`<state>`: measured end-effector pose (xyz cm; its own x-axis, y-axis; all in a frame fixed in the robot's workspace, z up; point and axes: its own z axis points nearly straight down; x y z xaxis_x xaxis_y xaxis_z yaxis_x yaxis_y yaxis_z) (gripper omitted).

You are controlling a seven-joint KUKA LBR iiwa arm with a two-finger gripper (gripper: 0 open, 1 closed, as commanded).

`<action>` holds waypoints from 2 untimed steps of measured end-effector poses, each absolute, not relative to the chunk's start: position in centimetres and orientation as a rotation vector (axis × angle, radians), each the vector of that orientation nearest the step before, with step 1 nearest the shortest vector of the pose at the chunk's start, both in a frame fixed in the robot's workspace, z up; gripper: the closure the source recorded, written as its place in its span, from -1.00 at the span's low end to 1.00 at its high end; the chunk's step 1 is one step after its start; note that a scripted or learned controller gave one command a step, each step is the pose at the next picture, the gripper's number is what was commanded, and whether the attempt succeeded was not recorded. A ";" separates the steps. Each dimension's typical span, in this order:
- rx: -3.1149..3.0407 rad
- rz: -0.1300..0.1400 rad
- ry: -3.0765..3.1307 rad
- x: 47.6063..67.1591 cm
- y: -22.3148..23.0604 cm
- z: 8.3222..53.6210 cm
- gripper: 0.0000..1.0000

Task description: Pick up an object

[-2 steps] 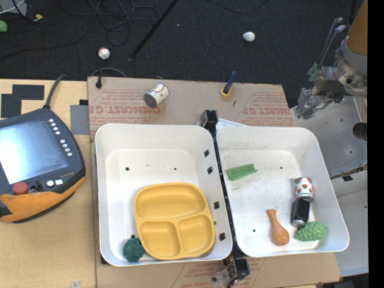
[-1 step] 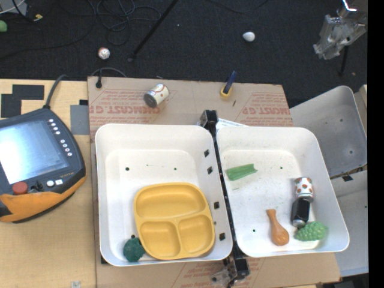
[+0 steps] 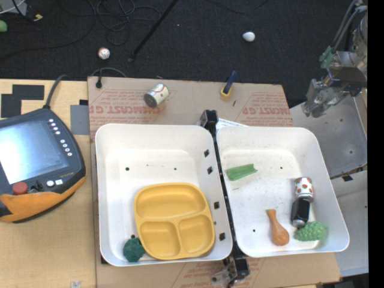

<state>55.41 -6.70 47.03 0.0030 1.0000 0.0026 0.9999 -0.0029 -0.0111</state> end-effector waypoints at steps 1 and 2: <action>-2.223 -0.005 -2.223 48.7 -7.1 54.2 1.00; -2.211 0.012 -2.218 47.5 -2.6 44.7 1.00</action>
<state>47.49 -2.56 44.73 -0.0032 1.0000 0.0012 0.9999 0.0032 -0.0122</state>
